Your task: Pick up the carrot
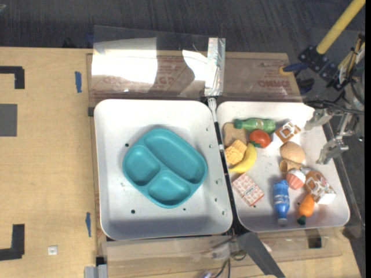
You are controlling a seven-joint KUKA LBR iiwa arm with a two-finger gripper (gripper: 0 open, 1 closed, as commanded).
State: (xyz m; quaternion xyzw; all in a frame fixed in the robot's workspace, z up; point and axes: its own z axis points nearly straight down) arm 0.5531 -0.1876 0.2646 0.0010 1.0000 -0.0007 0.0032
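Small orange toy carrot with green tip (305, 207) lies untouched at right white bin's (342, 216) near edge, beside blue bottle (281, 198); gripper (330, 133) hovers well apart, grip state unclear.

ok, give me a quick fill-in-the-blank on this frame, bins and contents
1. The teal divided plate lies in the ____ bin.
2. The carrot lies near the right bin's ____ right corner.
3. The bottle lying just left of the carrot is ____ in colour.
4. The claw hovers over the right bin's ____ edge.

Missing words: left; lower; blue; right
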